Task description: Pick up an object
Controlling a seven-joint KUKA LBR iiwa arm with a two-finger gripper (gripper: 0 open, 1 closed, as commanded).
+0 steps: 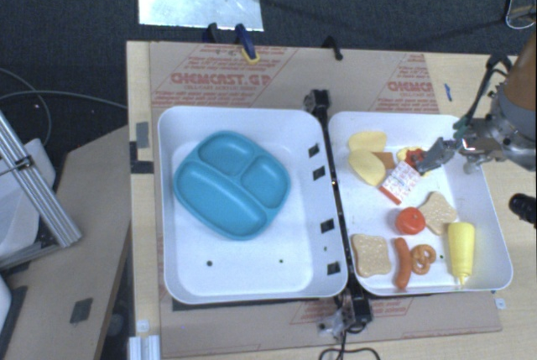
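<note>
My pincer (434,157) hangs low over the right bin (495,220), tips at the red-white packet (399,181); can't tell if it's spread or pinching. Around it: yellow pieces (367,161), tomato (410,221), bread slice (371,254), sausage (402,263), pretzel (423,257), mustard bottle (461,249). Left bin (185,274) holds a blue divided plate (232,184).

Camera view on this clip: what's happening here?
The arm's gripper hangs over the right bin, above the toy food near a red-and-white packet; nothing visibly sits between its fingers. A tomato, bread slice and mustard bottle lie untouched. The left bin holds a blue divided plate.
</note>
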